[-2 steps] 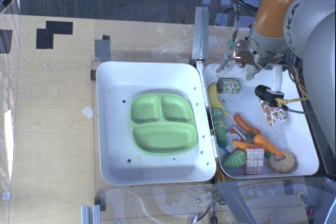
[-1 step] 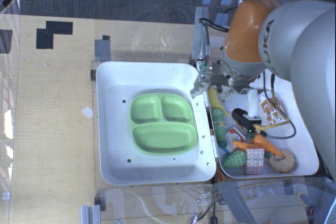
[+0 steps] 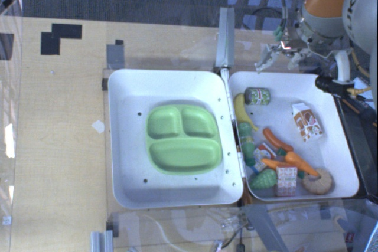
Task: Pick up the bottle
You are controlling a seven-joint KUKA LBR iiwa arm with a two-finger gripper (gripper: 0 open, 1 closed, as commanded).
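Above the right bin's [image 3: 339, 127] far edge the gripper [image 3: 282, 55] hangs, fingers spread wide, holding nothing. Possibly the bottle [image 3: 257, 96] is that green-labelled cylinder lying near the far-left corner; approach step, descent next.

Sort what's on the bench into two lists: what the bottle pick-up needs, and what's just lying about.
For the job:
- small green-labelled bottle lying on its side in the right white bin
- two-finger gripper, above that bin's far rim

Lying about:
- green divided plate in the left white bin
- yellow banana
- orange carrots
- small white carton
- round tan bagel
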